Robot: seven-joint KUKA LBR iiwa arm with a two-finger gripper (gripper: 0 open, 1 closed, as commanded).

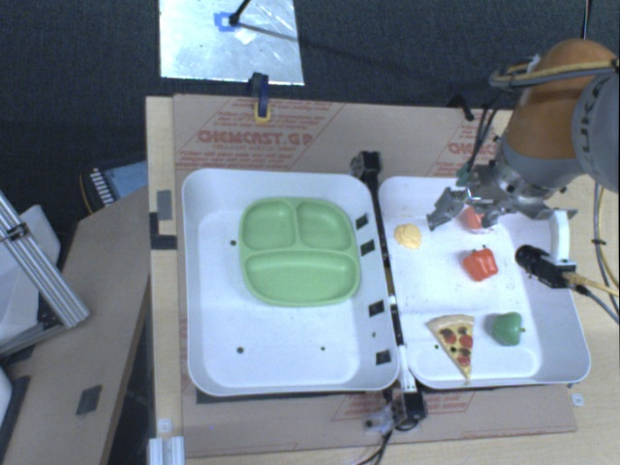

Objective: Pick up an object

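Pizza [455, 341] – a toy slice with red dots – lies near the front edge of the right bin [562, 356], and a small green toy [506, 328] sits just beside it on the right. A little farther back is a red toy pepper [480, 263] with a green stem. Past that, near the middle wall, rests a small yellow lump [408, 236]; it is too blurry to say what food it is. The gripper [467, 211] hangs low over the back of this bin, right over a small orange-red thing [473, 219]. Most of that thing is hidden by the grey metal – I cannot tell if it is held or how the pincer stands. In the left bin [213, 356] lies a green plate [298, 252] with three sections.
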